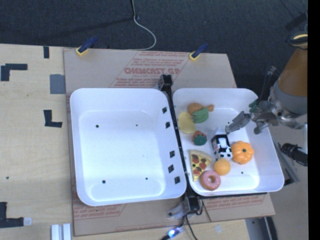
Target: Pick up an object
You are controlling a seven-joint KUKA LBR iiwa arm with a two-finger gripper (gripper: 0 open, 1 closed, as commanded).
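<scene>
Over the right bin (265, 184): gripper (246, 123) fingers spread, holding nothing | toy pumpkin (242, 152) sits just below; pizza slice (199, 163) near the divider

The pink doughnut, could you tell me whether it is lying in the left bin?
No, the pink doughnut lies in the right bin, beside the pizza slice.

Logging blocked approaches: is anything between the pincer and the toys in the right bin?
Nothing visible. The pincer hangs over the right bin, with bare white floor between it and the nearest toys, the black-and-white toy and the orange pumpkin.
</scene>
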